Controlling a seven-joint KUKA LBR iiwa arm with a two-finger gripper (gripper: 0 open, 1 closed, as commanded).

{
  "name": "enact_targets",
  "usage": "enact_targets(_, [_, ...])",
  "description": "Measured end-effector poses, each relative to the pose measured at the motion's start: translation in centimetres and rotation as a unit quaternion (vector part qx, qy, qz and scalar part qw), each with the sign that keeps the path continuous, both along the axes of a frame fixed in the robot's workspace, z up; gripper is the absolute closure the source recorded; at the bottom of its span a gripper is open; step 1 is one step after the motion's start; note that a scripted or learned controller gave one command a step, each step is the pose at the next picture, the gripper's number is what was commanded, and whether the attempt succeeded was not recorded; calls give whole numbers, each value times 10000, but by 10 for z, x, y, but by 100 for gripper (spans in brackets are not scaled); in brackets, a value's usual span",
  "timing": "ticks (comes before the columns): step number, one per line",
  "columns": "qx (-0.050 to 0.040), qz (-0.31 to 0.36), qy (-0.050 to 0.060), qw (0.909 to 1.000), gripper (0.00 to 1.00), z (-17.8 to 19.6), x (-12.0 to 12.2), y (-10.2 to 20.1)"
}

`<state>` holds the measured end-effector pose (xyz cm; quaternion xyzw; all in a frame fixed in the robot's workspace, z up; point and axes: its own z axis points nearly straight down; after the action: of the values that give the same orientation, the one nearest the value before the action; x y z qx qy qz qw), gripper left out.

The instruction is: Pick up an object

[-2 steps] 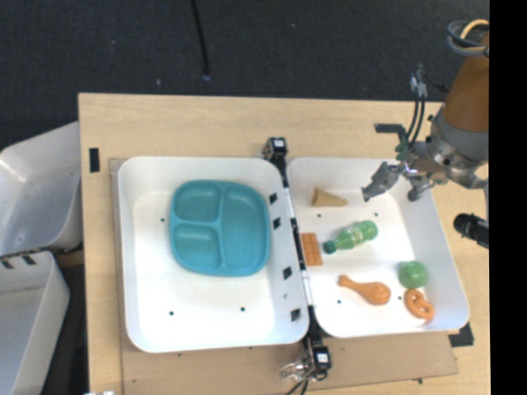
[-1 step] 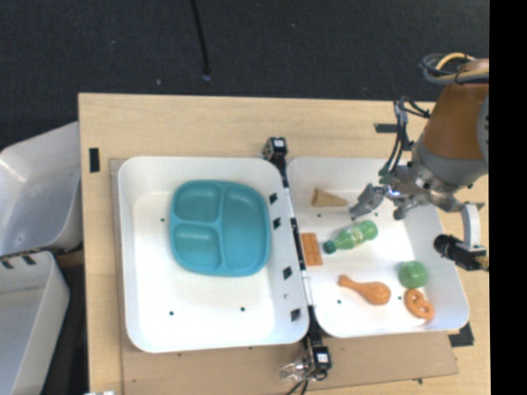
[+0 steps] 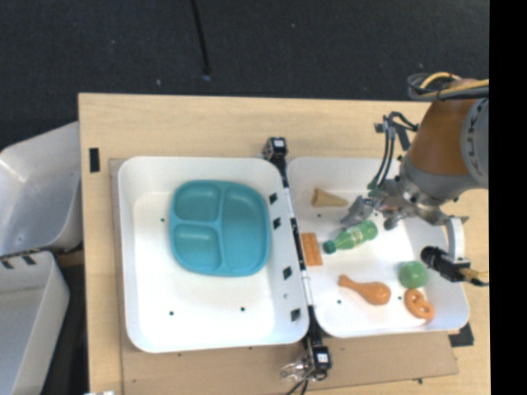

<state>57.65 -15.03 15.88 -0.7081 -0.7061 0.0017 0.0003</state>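
In the right bin (image 3: 387, 323), a green bottle (image 3: 352, 238) lies on its side near the middle. My gripper (image 3: 375, 215) hangs just above the bottle's upper right end, open, its two grey fingers spread apart with nothing between them. The grey arm with the orange band (image 3: 445, 142) reaches in from the right. Around the bottle lie a tan wedge (image 3: 328, 197), an orange block (image 3: 310, 249), an orange drumstick-shaped toy (image 3: 367, 290), a green ball (image 3: 413, 274) and a small orange pretzel-shaped piece (image 3: 419, 304).
The left bin (image 3: 140, 303) bears a teal divided plate (image 3: 220, 226). A row of black clips (image 3: 292, 245) runs along the divider between the bins. A black and white fitting (image 3: 449, 257) on the arm sticks out over the right bin's right side.
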Motion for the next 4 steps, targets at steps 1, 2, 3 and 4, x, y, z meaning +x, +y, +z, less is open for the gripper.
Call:
enact_targets(1, [1, -3, -3, 10000, 0, -52, 0, -1])
enact_targets(2, [3, -25, -33, 10000, 100, -39, 1, -2])
enact_targets(3, [4, 28, -43, 10000, 100, 24, 3, 3])
enact_targets(4, [-3, 31, -59, 10000, 100, 88, 6, -2])
